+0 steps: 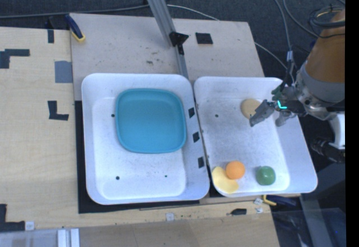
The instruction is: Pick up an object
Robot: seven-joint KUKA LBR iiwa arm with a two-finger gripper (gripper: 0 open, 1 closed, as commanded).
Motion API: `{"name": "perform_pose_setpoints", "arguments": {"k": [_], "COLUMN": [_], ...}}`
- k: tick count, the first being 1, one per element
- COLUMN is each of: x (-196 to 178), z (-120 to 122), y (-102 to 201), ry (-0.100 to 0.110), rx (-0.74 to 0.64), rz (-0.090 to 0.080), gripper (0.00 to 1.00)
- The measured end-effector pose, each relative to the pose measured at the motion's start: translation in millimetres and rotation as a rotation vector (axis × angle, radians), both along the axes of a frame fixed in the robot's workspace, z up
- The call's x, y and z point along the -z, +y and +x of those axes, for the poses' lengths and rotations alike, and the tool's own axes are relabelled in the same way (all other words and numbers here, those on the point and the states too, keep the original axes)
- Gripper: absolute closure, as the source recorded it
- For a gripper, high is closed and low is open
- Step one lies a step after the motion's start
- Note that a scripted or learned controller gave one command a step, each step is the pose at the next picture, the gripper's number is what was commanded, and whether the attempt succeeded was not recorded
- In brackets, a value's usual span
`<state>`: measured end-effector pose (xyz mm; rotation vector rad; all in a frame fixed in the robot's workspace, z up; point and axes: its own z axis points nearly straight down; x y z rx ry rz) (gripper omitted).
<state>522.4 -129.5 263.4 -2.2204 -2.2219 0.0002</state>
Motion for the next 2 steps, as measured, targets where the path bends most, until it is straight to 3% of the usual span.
{"name": "perform_pose_setpoints", "arguments": {"k": [1,2], "x": [0,59], "z": [0,-6], "y": [0,-5], "ry": [0.0,0.004], "rx": [0.0,0.0], "rz": [0.0,0.0], "gripper": [0.0,0.0]}}
